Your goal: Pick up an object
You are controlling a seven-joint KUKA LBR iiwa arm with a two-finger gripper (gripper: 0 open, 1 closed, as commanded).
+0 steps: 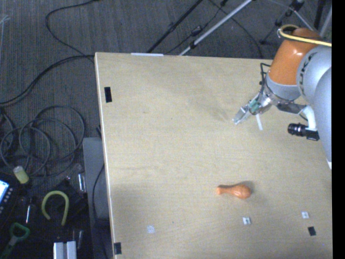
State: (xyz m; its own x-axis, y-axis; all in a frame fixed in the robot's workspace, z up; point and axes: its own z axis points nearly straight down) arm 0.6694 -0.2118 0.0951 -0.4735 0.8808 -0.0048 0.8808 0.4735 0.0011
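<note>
A grey arm point(318, 80) with an orange band is reaching in from the right over a pale, tan table point(161, 144), seen from above at a slant. Its gripper point(249, 114) is hanging over the right half of the table, nearer the far edge than the near one, with two thin fingers point(239, 118) spreading apart at the tips and nothing lying between them. The only thing to pick, an orange object point(235, 190) shaped like a small club with a round head and a thin neck, is lying flat nearer the near edge, right of the middle, well apart from the gripper. To do this step well, the gripper is probably needing to travel toward the near edge until it is sitting right above the object, then turn so the fingers are straddling the narrow width across its long axis, go down with the fingers wide, and close near the thicker head so it is not rolling or slipping out. Counting: one arm, one gripper, one orange object, and three small markers point(246, 220) lying close to the near right corner, plus one dark tab point(108, 94) by the left edge.
</note>
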